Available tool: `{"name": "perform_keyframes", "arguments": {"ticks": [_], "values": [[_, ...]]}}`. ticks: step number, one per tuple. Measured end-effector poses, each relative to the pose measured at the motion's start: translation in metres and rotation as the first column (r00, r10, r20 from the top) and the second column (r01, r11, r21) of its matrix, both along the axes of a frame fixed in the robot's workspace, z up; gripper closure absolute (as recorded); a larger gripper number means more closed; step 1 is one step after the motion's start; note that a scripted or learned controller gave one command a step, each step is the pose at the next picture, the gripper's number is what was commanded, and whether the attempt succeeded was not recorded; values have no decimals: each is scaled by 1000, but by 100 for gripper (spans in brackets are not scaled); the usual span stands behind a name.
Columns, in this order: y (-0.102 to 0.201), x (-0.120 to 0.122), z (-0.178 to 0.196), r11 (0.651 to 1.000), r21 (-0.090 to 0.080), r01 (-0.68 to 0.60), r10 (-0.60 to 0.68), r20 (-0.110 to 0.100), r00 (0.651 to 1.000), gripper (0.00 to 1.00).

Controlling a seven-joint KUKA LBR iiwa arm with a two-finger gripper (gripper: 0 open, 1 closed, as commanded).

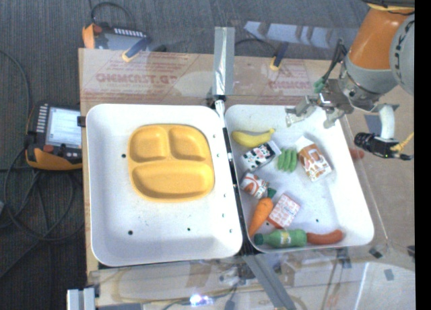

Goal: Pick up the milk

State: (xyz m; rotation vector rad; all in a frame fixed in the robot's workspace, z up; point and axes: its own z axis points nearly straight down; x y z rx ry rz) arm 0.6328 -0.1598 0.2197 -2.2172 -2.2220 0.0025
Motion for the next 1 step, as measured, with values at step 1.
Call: {"name": "perform_keyframes", "arguments": {"ticks": [1], "values": [[-47,-17,-111,1000,-2,-6,6,-1,1000,0]]}}
